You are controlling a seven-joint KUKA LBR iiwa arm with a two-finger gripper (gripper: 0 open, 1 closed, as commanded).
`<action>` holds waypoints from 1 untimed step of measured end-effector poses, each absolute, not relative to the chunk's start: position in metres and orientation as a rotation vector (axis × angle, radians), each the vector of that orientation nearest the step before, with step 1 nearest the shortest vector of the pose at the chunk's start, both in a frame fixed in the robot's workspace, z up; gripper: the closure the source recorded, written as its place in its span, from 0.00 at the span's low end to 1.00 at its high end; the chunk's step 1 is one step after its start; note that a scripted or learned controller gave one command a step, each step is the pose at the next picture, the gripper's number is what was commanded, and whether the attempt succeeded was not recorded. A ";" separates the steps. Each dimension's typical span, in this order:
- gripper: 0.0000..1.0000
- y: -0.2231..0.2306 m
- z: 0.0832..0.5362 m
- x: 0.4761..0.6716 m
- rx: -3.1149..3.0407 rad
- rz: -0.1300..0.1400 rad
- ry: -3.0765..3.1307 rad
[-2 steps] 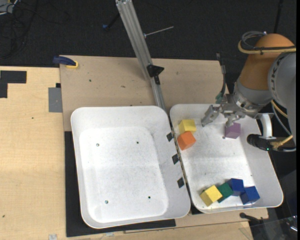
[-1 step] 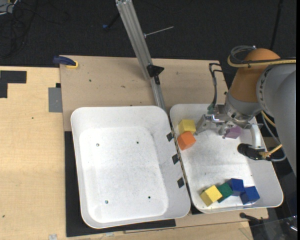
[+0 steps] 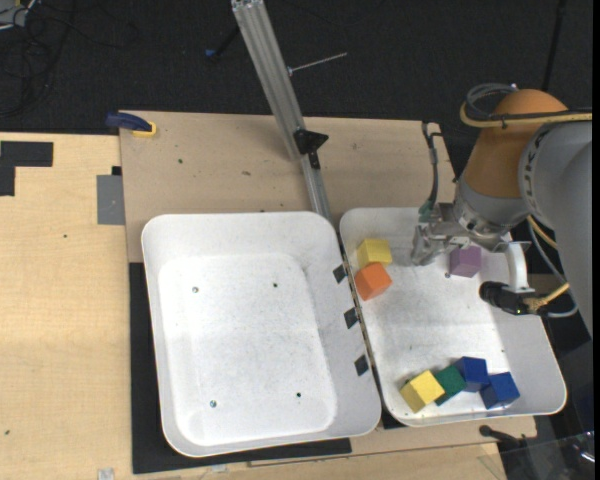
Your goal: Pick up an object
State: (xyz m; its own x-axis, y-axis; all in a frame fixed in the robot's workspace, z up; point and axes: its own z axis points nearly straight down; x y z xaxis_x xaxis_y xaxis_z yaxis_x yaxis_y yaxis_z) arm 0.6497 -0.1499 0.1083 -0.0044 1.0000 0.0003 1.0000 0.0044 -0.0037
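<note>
Arm (image 3: 525, 158) comes in from the right edge of the frame, orange band up top, wrist angled down into the upper part of the right bin (image 3: 540, 368); gripper (image 3: 430, 243) sits low over the bin floor near the bin's upper middle; metal parts overlap there, so I cannot tell how its grasping end is set, and nothing shows as held.

Purple block (image 3: 466, 261) lies just right of the gripper, close beside it, maybe touching the wrist hardware; hard to say from this angle.

Yellow block (image 3: 373, 252) and orange block (image 3: 372, 281) sit at the right bin's left wall, yellow above orange in the frame, touching or nearly so; both apart from the gripper.

Lower part of the right bin holds a cluster: second yellow block (image 3: 421, 390), green block (image 3: 449, 380) against it, blue block (image 3: 473, 369) next, another blue block (image 3: 499, 390) at the lower right end.

Left bin (image 3: 170, 268) fills the centre-left of the frame; black clips (image 3: 348, 317) run along the seam between the bins.

Aluminium strut (image 3: 275, 78) leans from top centre down toward the seam; bench (image 3: 50, 298) is light wood, black patches at upper left.
</note>
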 end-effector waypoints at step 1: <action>1.00 -0.155 0.172 0.650 -2.224 -0.003 -2.224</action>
